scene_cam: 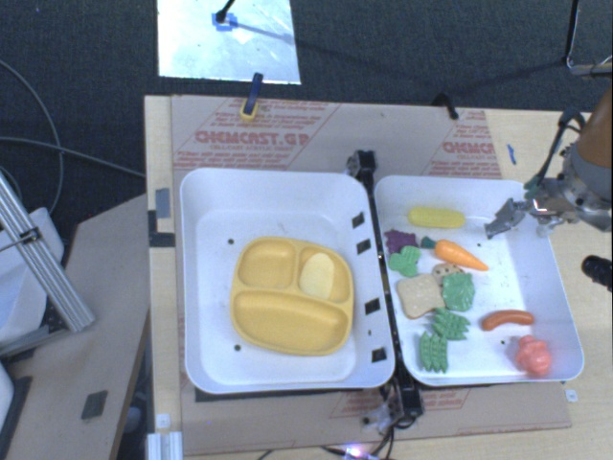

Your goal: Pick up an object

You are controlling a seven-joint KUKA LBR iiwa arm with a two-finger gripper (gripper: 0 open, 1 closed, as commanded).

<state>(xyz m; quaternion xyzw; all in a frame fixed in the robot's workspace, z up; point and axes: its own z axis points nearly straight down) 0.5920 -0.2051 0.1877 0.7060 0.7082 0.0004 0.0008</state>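
Note:
The right bin [560,290] holds several toy foods: a yellow piece [437,218], purple grapes [399,241], a carrot [461,254], a bread slice [419,296], a green vegetable [459,290], two leafy green pieces [449,325] [433,354], a sausage [506,320] and a pink strawberry [533,355]. My gripper [501,222] hangs over the bin's upper right part, right of the yellow piece and above the carrot's tip. I see nothing held in it.
The left bin [206,257] carries a yellow divided plate [287,319] with a pale yellow piece [318,276] in its upper right compartment. Black clips [364,247] line the wall between the bins. Cardboard [287,137] lies under both.

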